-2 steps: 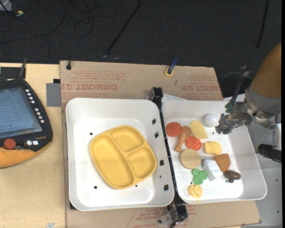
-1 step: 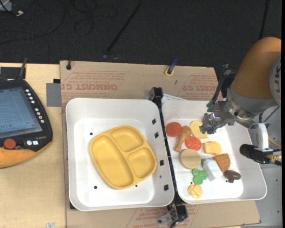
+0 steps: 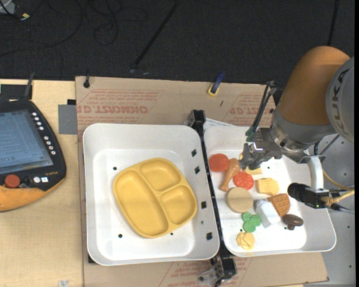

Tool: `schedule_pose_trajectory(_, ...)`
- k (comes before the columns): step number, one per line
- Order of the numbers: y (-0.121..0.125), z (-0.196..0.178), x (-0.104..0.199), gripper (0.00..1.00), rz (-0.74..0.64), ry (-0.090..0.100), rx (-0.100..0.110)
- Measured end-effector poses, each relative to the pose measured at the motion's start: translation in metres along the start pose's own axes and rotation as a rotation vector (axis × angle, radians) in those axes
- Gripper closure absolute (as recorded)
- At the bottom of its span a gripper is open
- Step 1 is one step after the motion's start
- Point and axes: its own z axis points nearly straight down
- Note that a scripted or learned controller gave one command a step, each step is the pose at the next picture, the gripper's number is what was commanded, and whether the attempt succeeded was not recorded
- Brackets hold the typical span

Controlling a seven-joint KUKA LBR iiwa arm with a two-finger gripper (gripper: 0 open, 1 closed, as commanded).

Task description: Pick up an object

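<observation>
Even, fairly bright light falls from overhead on the white bins (image 3: 102, 160), giving only soft shadows under the yellow tray (image 3: 154, 197). The background above is dark. Focus is slightly soft, small items grainy.

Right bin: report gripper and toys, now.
Gripper low over right bin, fingers unclear. Toy food pile beneath, nothing visibly held. Yellow tray sits in left bin.

The cardboard sheet (image 3: 137, 103) carries upside-down red print, seemingly "GEORGIA-PACIFIC"; the arm (image 3: 341, 103) reads "KUKA".
</observation>
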Motion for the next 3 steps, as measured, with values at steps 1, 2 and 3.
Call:
schedule_pose_trajectory(1,-0.0134,-0.0010,-0.0034,1.00,0.003,-0.002,0.001)
schedule_pose_trajectory(2,-0.0137,0.0049,-0.0082,1.00,0.004,-0.002,0.001)
schedule_pose_trajectory(3,-0.0177,0.0061,-0.0014,1.00,0.003,-0.001,0.001)
